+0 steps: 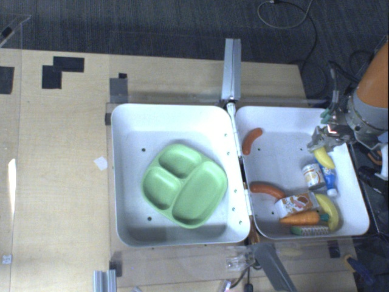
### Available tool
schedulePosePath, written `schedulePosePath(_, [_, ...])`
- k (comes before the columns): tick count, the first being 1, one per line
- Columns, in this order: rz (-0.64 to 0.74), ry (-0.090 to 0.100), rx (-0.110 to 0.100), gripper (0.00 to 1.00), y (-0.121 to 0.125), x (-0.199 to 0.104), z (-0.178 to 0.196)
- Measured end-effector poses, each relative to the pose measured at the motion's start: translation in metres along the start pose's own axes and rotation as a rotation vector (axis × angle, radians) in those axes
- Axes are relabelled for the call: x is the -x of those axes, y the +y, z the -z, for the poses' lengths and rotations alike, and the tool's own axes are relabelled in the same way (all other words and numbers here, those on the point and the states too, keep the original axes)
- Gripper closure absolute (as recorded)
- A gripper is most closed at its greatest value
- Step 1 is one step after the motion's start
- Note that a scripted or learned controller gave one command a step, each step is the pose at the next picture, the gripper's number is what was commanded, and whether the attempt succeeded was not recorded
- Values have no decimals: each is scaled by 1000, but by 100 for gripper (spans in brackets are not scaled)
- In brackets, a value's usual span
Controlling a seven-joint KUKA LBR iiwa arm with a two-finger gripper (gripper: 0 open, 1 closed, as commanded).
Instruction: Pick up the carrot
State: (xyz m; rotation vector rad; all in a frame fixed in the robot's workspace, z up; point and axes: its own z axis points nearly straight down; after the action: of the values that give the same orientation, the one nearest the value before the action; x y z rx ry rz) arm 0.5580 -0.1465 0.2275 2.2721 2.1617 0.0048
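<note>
Two shallow white plastic bins sit side by side on the pale wooden bench; the right-hand bin is the landmark here. The left-hand white bin beside it carries a green three-compartment plastic plate. The grey arm with its orange band leans in over the right bin's far right rim, and its two-finger gripper hangs just inside that rim — whether it is spread or closed I cannot tell from here.

The small orange toy carrot with a green stub lies along the right bin's near wall, long axis running left to right, green end to the left, touching a small printed carton. From the gripper it lies toward the near wall and slightly left — well apart, with a yellow banana and a little bottle in between.
</note>
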Motion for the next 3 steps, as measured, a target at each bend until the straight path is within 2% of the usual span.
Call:
schedulePosePath(1, [-282, 0, -1, 100, -37, -9, 58])
schedulePosePath(2, [-47, -1, 0, 100, -53, 43, 46])
schedulePosePath(3, [-40, -2, 5, 100, -51, 42, 57])
